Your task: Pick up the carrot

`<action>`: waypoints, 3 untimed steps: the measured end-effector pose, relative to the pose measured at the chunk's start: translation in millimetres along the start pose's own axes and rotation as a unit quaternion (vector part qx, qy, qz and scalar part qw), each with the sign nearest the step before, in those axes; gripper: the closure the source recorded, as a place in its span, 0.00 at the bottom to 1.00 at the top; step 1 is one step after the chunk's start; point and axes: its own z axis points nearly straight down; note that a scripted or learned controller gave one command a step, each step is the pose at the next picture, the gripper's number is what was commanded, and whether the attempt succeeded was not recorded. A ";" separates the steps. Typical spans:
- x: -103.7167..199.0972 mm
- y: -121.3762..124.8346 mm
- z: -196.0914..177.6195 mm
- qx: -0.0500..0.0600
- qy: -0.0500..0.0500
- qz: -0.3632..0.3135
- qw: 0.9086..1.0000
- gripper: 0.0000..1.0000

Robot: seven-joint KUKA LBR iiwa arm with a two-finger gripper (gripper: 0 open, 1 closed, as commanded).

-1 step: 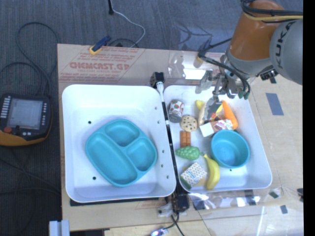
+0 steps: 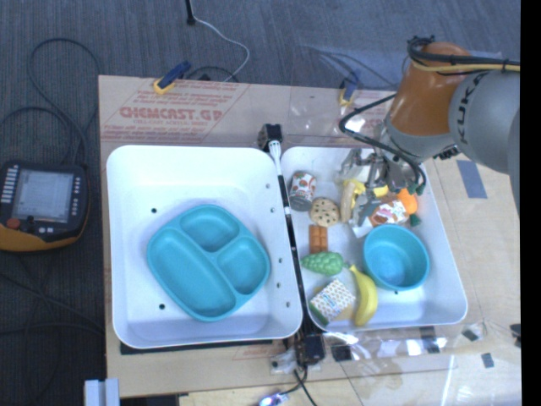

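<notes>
The carrot [image 2: 409, 202] shows as a small orange piece at the right wall of the right bin [image 2: 448, 269], partly hidden by the gripper. The gripper [image 2: 374, 194] is down in the back of that bin, over a cluster of items just left of the carrot. A red and white item [image 2: 389, 215] sits directly below it and a yellow piece [image 2: 348, 195] is at its left. I see nothing clearly held.
The right bin also holds a can [image 2: 302, 189], a cookie [image 2: 323, 211], an orange-brown block [image 2: 318, 238], a green item [image 2: 323, 263], a banana [image 2: 366, 295], a small box [image 2: 332, 299] and a blue bowl [image 2: 396, 257]. A blue divided plate [image 2: 208, 260] lies in the left bin [image 2: 135, 176].
</notes>
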 end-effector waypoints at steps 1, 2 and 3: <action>-4.9 -65.4 17.6 0.002 -0.008 -0.143 0.990 0.00; -8.2 -64.3 4.6 0.003 -0.013 -0.142 0.990 1.00; -9.9 -6.9 -54.8 0.002 -0.008 -0.143 0.990 1.00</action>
